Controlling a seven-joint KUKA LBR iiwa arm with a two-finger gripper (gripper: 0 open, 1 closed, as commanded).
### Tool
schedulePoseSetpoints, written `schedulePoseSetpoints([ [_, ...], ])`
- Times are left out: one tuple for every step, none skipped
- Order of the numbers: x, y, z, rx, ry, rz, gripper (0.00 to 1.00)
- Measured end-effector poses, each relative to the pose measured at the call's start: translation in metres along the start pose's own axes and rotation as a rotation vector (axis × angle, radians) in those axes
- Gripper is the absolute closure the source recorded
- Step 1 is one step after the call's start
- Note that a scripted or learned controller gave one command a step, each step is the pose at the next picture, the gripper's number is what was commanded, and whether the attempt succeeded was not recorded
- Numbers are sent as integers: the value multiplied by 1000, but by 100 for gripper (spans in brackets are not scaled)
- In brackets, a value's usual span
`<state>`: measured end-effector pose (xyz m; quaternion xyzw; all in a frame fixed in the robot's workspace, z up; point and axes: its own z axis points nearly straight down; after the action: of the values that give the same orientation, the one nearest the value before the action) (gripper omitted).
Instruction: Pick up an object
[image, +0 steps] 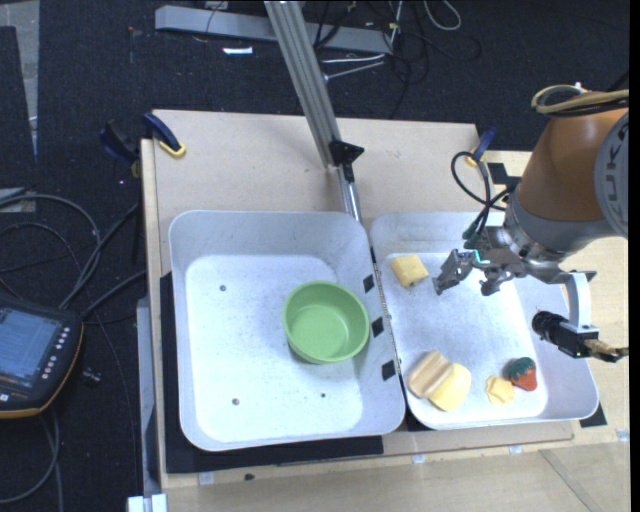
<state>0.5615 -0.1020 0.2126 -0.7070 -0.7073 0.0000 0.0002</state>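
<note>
Claw (470, 272) open above right bin (560, 405), green bowl (325, 321) left

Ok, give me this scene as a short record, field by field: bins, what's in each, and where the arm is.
left bin: round green plastic bowl
right bin: pale yellow foam block, two-lobed yellow sponge-like lump, small yellow piece, red-and-green toy strawberry
end effector: over right bin's upper half, beside the foam block
held: nothing visible

The arm (575, 185) is a thick rounded body, orange on top and grey beneath at the wrist. Black cables (475, 180) loop along its left side, and a tan cable (565, 97) curls over its top. Below the wrist sits a small dark metal gripper (470, 272).
</note>
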Motion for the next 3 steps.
schedulePoseSetpoints([
  [0,0,0,0,0,0,0],
  [6,-3,61,5,0,0,0],
  [6,-4,114,5,0,0,0],
])
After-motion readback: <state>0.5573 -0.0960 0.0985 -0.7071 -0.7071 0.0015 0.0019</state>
